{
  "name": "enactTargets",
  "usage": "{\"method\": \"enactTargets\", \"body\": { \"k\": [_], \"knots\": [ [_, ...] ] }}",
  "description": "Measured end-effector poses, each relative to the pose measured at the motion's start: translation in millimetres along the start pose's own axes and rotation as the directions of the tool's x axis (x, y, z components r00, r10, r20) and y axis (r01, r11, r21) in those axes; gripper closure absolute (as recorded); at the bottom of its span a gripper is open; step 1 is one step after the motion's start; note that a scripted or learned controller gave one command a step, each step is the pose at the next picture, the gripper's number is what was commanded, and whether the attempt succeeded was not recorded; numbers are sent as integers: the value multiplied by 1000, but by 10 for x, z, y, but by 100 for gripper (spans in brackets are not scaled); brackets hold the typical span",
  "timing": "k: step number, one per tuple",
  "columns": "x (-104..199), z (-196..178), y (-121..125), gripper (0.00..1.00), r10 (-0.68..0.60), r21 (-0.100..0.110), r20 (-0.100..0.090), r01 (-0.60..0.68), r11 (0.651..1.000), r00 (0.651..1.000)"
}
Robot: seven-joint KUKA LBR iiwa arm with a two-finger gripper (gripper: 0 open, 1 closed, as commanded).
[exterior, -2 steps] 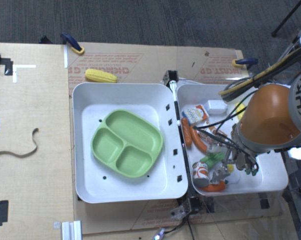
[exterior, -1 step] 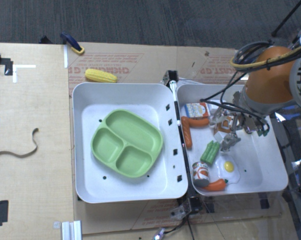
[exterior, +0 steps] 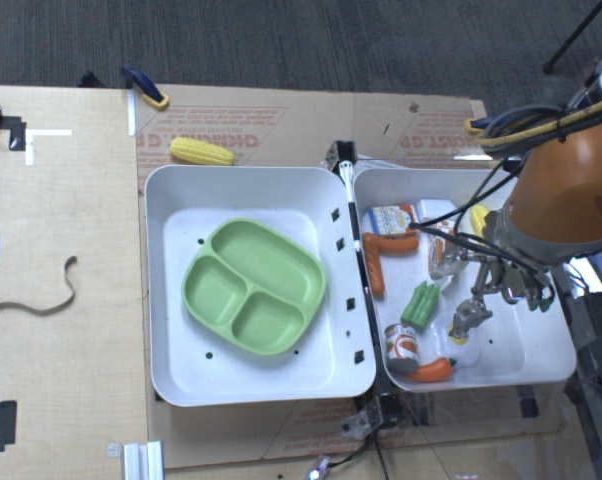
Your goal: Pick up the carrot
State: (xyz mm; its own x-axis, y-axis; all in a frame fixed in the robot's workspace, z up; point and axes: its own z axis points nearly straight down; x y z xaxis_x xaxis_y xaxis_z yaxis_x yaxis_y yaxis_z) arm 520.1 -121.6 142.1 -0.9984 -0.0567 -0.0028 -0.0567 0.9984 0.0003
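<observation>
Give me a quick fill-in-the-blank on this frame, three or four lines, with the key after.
1. The green divided plate lies in the ____ bin.
2. The plate has ____ compartments.
3. The ear of corn lies on the cardboard, ____ both bins.
4. The gripper is over the ____ bin, where the carrot lies near the front wall.

Missing words: left; three; outside; right

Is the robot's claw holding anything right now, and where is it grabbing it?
Nothing is held. The gripper hangs over the right bin with nothing between its fingers. The carrot lies apart on the bin floor near the front wall.
</observation>
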Motion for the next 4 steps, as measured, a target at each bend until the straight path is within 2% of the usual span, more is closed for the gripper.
{"method": "enactTargets", "body": {
  "k": [1, 2, 3, 4],
  "knots": [
    [281, 427, 215, 0, -207, 9, 24, 207, 978, 978],
    [268, 438, 272, 0, 6, 7, 19, -6, 1000, 1000],
    [-221, 442, -391, 0, 231, 2, 17, -231, 973, 973],
    [348, 441, 132, 0, 304, 0, 22, -304, 953, 952]
  ]
}}
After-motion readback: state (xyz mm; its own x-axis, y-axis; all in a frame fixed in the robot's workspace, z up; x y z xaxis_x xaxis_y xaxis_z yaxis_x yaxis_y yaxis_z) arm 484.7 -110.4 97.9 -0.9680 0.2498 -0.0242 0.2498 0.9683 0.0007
